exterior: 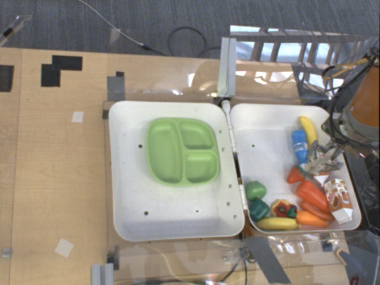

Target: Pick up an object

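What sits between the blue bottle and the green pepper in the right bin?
Only bare white bin floor between the blue bottle and the green pepper, seen from above.

Two white bins sat side by side: the left bin [124, 218] and the right bin [261, 129]. One green divided plate [181, 151] lay in the left one. Over in the right bin there were two bananas, one [307, 129] at the top and one [278, 223] at the bottom. One blue bottle [299, 146]. Two green peppers [256, 199], stacked close. Orange carrot-like pieces [313, 196] were clumped, and the exact count was hard to call. One small carton [337, 196]. One red and yellow piece [284, 208].
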Controlling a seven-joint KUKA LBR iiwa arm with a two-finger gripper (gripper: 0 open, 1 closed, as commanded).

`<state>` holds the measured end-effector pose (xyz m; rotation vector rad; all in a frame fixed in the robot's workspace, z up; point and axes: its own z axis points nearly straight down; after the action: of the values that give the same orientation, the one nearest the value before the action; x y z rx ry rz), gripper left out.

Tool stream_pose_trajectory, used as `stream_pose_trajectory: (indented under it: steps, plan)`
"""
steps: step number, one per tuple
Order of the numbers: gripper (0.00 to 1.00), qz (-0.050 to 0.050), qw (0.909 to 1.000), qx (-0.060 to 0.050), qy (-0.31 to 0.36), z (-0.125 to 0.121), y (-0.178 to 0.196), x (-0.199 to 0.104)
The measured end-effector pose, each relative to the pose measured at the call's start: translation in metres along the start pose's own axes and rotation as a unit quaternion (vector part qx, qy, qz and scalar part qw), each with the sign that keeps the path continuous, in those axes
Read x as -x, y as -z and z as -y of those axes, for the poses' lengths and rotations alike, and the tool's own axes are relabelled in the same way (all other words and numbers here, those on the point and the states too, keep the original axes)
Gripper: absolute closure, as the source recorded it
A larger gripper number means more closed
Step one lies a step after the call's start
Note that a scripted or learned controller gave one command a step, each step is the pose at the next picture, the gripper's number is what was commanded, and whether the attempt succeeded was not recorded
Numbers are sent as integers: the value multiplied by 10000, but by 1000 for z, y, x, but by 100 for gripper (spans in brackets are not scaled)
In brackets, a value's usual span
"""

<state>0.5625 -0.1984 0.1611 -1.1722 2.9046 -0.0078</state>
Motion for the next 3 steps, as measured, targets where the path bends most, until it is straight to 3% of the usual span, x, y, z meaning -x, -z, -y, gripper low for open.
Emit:
stream_pose_trajectory:
  steps: [1,2,3]
  plan:
    - [0,2,10000,8,5,-1,-1,1]
    - [0,55,9993,-113,-353,-29,-50,-25]
    - [0,19,9961,-1,-883,15,-73,56]
